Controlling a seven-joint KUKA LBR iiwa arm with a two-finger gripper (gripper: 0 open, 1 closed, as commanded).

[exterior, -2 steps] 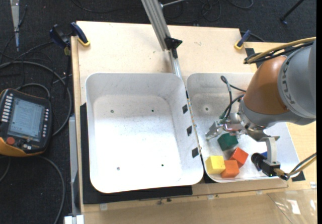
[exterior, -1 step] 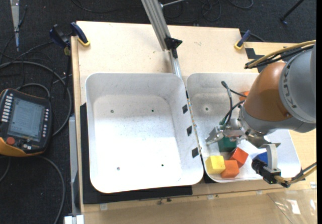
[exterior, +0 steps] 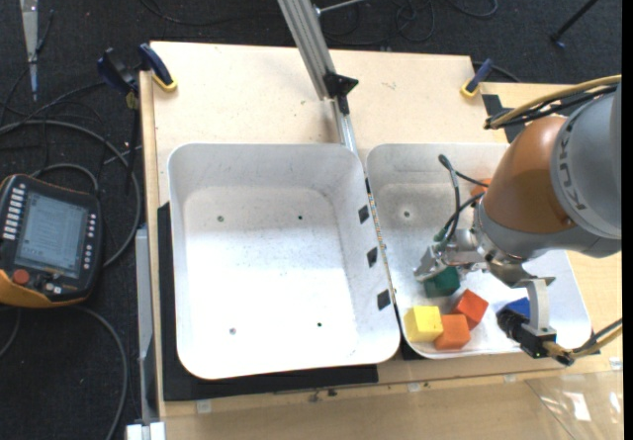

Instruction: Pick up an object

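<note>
The arm [exterior: 554, 186] reaches over the right bin [exterior: 396, 193], and its pincer [exterior: 442, 268] hangs low above that bin's floor, right at a green block [exterior: 442, 280]. The metal fingers sit at the top of the green block and may be touching it, but the wrist hides too much to tell whether they stand apart or are closed on anything.

Taking the green block as the landmark: a yellow block [exterior: 425, 321] lies just below and slightly left of it, near the bin's front wall. An orange block [exterior: 454, 331] sits touching the yellow one on its right side. A second orange-red block [exterior: 473, 307] lies just below-right of the green block, tilted. A blue block [exterior: 516, 310] rests farther right, partly under a black part of the arm's tooling.

The left bin [exterior: 198, 191] stands well left of the green block, beside the right bin on the pale surface [exterior: 247, 92]. A handheld control pendant [exterior: 47, 240] lies on the floor far to the left.
</note>
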